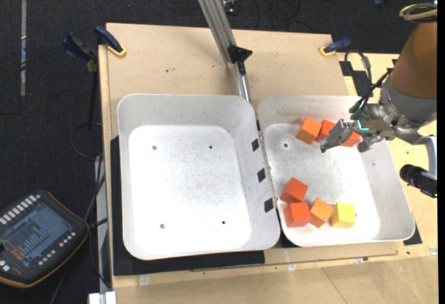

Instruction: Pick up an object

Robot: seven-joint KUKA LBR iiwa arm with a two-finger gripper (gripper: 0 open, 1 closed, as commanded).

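My claw [345,136] hangs over the far part of the right bin [389,222], fingers spread moderately wide, nothing between them. Step, I judge: approach, grasp not yet made. One finger points at an orange block [309,130] just left of the claw; a second orange-red block [350,137] sits right under the fingers, partly hidden, and whether they touch it I cannot tell. Next move calls for centring over one block, dropping, then closing. Further from the claw, near the bin's front edge: a red-orange block [294,190], a red block [299,213], an orange cube [321,211], a yellow cube [344,214], packed close. Beyond the claw's left, the left bin [139,156].
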